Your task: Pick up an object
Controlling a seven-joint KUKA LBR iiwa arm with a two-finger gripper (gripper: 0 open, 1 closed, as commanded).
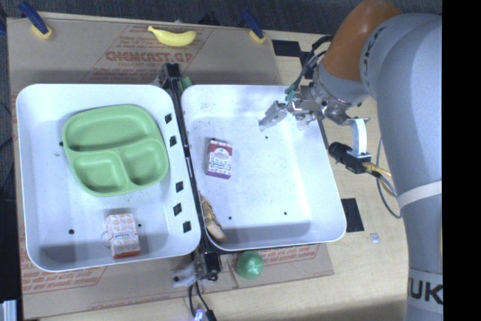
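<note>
The jaws stand apart with nothing between them; the gripper (pixel 279 113) hangs over the right bin (pixel 301 225) near its far right corner. At the bench's near edge lies a green ball (pixel 249 264). A small orange-and-white box (pixel 122 234) sits near the left bin's (pixel 30 162) near edge, a green divided tray (pixel 115 148) beyond it. A red carton (pixel 219 158) lies in the right bin toward its left side. A banana (pixel 173 34) rests at the far edge.

open floor around red carton (pixel 219 158)

Robot lab: clamped cardboard bench (pixel 150 49), two white bins (pixel 30 162), grey carpet.
</note>
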